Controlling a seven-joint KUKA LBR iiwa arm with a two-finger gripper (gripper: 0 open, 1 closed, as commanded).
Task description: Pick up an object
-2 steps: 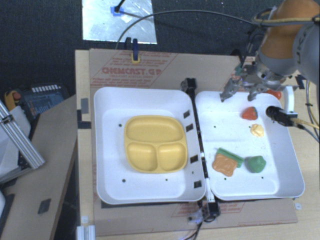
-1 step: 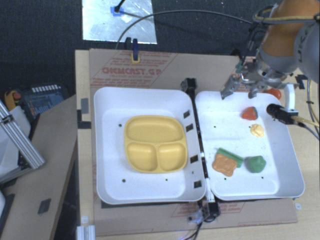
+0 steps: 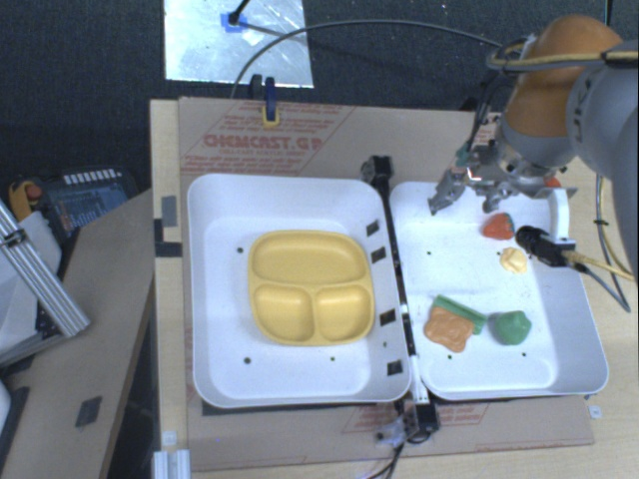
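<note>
The right bin [image 3: 569, 367] holds several small toys. A red-orange piece [image 3: 498, 228] lies near its far edge, with a pale yellow piece [image 3: 513, 259] just in front of it. Closer to the front are a green stick-shaped piece [image 3: 459, 310], an orange piece [image 3: 448, 330] touching it, and a round green piece [image 3: 511, 327]. My gripper [image 3: 469, 200] hangs over the bin's far part, open, its fingers spread with nothing between them. The right finger is just above the red-orange piece.
The left bin [image 3: 215, 267] holds a yellow divided tray [image 3: 310, 287]. A black divider with clips [image 3: 391, 267] runs between the bins. A black cable fitting [image 3: 544, 244] hangs from the wrist over the right bin.
</note>
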